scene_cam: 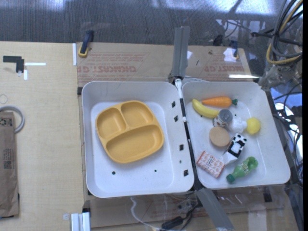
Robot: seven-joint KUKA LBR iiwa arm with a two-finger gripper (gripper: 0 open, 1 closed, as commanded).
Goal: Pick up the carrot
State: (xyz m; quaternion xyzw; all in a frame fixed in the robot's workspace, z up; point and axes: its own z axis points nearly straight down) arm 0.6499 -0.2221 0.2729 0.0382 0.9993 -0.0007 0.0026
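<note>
The counter [38, 129] carries two shallow white bins side by side. The left bin [91, 143] holds a yellow divided plate [129, 130], lying flat near its middle. The right bin [274, 143] holds a loose cluster of small things. A green bottle [243, 169] lies near the front, with a black-and-white cow toy [236, 145] just behind it. A yellow banana [204, 109] lies at the back left, and the carrot [219, 101] rests just beside it, orange with its green end pointing right, near the bin's back wall. A round tan disc [220, 137] sits mid-bin, a patterned cracker packet [210, 163] in front of it, and a lemon [253, 125] to the right. The arm's end at the upper right, possibly the gripper [275, 76], is too cluttered to read, so I cannot tell its state.
</note>
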